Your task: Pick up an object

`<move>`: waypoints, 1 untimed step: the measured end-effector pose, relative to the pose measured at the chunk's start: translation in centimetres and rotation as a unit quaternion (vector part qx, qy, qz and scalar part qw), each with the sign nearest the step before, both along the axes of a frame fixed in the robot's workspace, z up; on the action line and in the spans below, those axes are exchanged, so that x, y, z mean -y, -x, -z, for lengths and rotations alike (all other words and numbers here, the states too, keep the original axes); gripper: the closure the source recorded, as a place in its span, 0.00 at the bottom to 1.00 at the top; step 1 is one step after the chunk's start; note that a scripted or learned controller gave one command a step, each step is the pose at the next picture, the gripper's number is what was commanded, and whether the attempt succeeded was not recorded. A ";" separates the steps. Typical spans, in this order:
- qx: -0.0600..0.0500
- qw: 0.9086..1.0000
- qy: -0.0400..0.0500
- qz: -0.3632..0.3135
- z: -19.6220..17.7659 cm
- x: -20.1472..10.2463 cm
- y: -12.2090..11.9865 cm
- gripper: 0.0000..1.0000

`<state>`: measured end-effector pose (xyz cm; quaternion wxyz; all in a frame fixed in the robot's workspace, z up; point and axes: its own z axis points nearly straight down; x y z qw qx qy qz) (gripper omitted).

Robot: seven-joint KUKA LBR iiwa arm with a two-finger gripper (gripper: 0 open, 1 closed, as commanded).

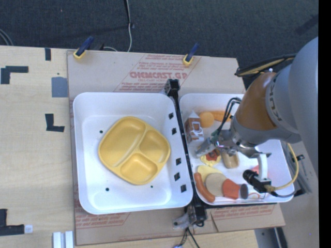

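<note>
While the arm (269, 107) leaned in over the right bin (282, 150), the gripper (213, 144) was down among the toy food, just beyond the divider (178, 138) that splits the two bins. Whether it was open or closed I could not tell (dark metal against clutter, all of it blurred together), and nothing was plainly held.

Everything worth picking lay on the arm's side of that divider: an orange ball (207, 119) and a small brown packet (194, 129) toward the far end, a tan bread-like piece (229, 160) just past the gripper, a red sausage (204, 187) hugging the divider near the front, with a beige round (215, 181) and an orange-red piece (234, 190) beside it. That crowding, I'd judge, explained the low wrist: the program seemed to be probing the densest patch.

Across the divider, the left bin (83, 138) held just a yellow compartment plate (134, 150), lying flat in the middle, well apart from the action, likely a poor target for two fingers.
</note>
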<state>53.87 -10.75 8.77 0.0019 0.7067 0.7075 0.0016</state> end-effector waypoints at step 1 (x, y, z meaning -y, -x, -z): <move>0.003 1.000 0.001 -0.001 -1.2 0.0 -0.2 1.00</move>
